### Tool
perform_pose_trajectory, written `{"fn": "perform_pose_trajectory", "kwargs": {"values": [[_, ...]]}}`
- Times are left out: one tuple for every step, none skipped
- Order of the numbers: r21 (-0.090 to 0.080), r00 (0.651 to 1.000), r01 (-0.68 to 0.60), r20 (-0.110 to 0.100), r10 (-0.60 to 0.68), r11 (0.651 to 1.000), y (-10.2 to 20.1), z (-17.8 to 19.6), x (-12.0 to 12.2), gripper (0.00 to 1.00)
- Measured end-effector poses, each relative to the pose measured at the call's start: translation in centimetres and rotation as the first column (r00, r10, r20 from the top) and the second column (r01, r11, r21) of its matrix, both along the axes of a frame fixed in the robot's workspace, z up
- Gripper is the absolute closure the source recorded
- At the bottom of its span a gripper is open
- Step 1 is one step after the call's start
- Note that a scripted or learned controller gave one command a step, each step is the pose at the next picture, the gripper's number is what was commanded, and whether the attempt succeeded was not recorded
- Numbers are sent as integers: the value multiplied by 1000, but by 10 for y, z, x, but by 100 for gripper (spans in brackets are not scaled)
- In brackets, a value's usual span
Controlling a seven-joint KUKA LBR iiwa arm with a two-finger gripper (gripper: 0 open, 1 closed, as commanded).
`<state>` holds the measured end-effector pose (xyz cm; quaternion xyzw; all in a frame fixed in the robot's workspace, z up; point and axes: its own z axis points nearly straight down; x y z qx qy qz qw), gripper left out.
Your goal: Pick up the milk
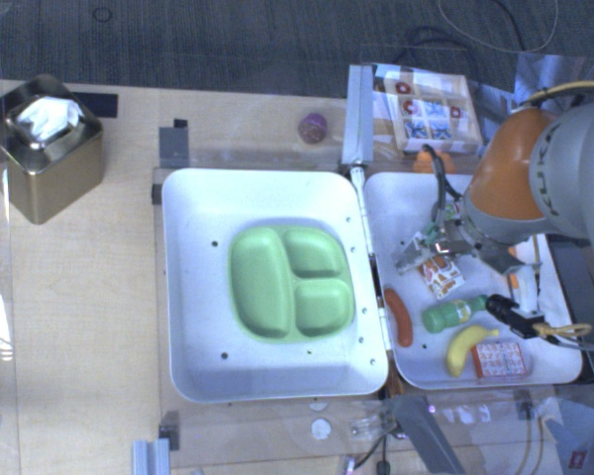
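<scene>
the gripper (pixel 423 252) hangs low in the right bin (pixel 386 216), its metal fingers just left of and above the milk (pixel 442 276); whether they are open or shut i cannot tell, and nothing shows between them. the milk, a small white and orange carton, lies tilted near the bin's middle. just below it lies a green bottle (pixel 453 313), with a sausage (pixel 399 317) to the left, a banana (pixel 466 347) beneath and a red box (pixel 500 361) beside that. the left bin (pixel 193 364) holds a green tray (pixel 290 282). a tissue box (pixel 45 146) sits far left.
</scene>
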<state>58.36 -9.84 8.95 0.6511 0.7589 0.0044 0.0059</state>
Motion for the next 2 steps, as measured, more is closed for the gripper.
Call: {"fn": "perform_pose_trajectory", "kwargs": {"values": [[-2, 1000, -2, 9, 2, 1000, 0, 13, 3, 100], [0, 991, 135, -7, -135, 991, 6, 66, 71, 100]]}}
